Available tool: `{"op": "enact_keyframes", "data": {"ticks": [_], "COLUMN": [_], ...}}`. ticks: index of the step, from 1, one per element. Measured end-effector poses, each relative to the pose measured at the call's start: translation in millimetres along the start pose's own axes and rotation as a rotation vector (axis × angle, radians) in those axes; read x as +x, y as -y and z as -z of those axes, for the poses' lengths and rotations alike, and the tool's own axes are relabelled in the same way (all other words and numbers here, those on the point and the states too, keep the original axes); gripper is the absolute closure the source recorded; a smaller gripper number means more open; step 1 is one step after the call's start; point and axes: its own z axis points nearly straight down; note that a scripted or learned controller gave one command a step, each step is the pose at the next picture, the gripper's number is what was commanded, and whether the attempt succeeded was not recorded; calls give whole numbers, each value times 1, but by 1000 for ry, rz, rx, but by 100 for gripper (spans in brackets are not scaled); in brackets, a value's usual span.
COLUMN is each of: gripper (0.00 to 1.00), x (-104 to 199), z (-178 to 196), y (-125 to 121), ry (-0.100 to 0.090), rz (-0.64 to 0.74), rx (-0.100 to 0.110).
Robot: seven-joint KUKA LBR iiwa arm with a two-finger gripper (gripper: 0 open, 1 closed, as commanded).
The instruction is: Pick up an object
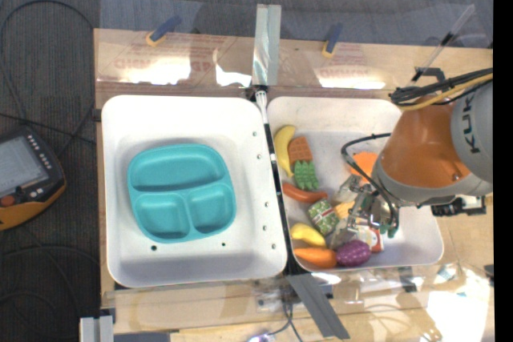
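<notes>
The right bin (pixel 337 118) holds several toy foods along its left and front: a yellow banana (pixel 283 145), an orange-and-green carrot piece (pixel 301 162), a red chili (pixel 304 192), a green-and-white block (pixel 321 215), a yellow lemon (pixel 308 235), an orange piece (pixel 314 256) and a purple grape bunch (pixel 353 253). My gripper (pixel 365 216) reaches down from the orange wrist (pixel 421 156) into the front of this bin, just above the grapes and right of the green block. Its fingertips sit among the toys.
The left bin (pixel 120 124) holds a teal compartment tray (pixel 181 190). An orange shape (pixel 365 164) lies partly under the wrist. A clear divider (pixel 266 44) stands between the bins at the back. Cables (pixel 437 84) arch over the arm at the right.
</notes>
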Motion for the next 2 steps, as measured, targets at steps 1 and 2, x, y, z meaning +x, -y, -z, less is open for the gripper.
{"op": "enact_keyframes", "data": {"ticks": [1, 2], "gripper": [0, 100], "x": [-32, -33], "z": [-2, 7], "y": [-46, -47], "ry": [-6, -5], "rz": [-82, -81], "rx": [2, 3]}}
